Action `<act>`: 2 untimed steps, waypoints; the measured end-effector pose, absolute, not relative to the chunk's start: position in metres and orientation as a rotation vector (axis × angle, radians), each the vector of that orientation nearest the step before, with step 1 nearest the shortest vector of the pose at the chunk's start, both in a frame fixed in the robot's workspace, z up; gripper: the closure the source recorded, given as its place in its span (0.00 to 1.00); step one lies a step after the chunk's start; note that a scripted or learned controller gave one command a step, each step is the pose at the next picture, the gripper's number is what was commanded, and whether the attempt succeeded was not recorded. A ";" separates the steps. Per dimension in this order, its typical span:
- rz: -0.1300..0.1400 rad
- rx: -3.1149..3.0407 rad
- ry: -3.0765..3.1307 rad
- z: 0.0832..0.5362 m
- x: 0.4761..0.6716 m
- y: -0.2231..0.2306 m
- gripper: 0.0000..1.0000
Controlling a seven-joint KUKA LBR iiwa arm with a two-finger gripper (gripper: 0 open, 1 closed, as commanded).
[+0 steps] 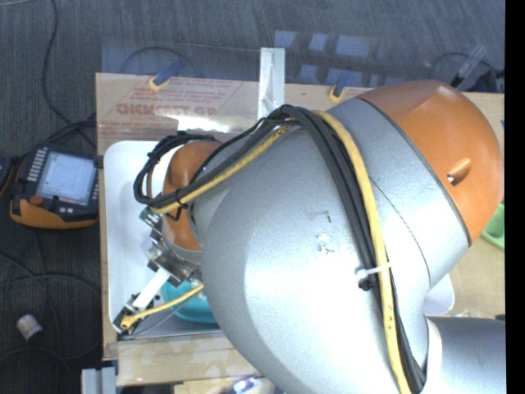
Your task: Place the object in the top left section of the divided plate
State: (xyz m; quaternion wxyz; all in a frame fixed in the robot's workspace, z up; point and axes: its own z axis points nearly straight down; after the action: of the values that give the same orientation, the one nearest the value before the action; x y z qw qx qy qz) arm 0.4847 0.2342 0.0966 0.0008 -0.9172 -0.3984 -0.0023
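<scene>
Faintly, illegible red print (168, 109) on cardboard (238, 97)

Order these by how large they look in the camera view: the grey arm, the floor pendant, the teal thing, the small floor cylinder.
1. grey arm, nearest the camera.
2. floor pendant.
3. teal thing, mostly hidden under the arm, so unsure.
4. small floor cylinder.

**Arm covers most of both bins**

You get just the left strip of the left bin (121, 220). The arm (328, 245) hides the rest of it and leaves one white corner of the right bin (440, 300). A turquoise thing (190, 309) under the wrist and a green sliver (495, 226) are too covered to name.
</scene>
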 end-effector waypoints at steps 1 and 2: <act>0.000 -2.879 -1.231 0.089 0.527 0.234 0.00; -0.048 -2.782 -1.428 0.094 0.488 0.214 0.00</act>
State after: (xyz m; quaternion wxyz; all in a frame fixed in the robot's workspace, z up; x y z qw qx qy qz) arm 0.4877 0.2138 0.0935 0.0073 -0.8895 -0.4565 -0.0155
